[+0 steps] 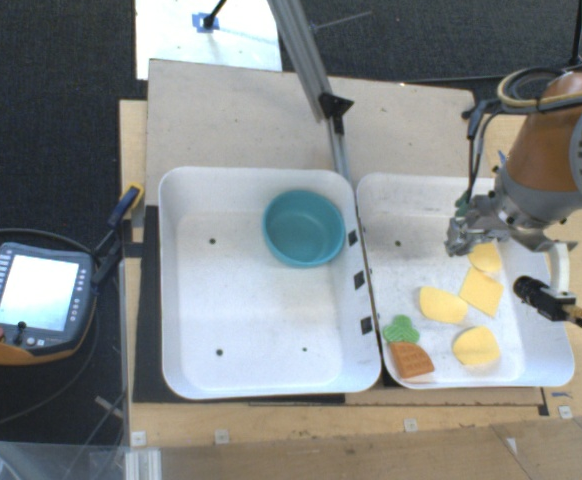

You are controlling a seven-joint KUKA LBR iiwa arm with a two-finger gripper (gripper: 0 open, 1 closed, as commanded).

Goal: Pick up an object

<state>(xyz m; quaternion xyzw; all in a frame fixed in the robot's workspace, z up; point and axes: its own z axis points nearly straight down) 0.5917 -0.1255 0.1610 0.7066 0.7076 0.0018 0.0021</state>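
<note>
In the right bin (pixel 411 203) lie several yellow pieces: one (pixel 486 259) near the gripper, a squarish one (pixel 482 293), an oval one (pixel 442 306) and a round one (pixel 476 347). A green piece (pixel 401 329) and an orange piece (pixel 410 360) sit at the bin's front left corner. My gripper (pixel 461 240) hangs low over the right bin, just left of the topmost yellow piece. I see nothing between its fingers.
A teal bowl (pixel 304 227) stands at the back right of the left bin (pixel 211 308). A grey pole (pixel 306 53) slants down to the divider between the bins. A teach pendant (pixel 33 301) lies left of the bench.
</note>
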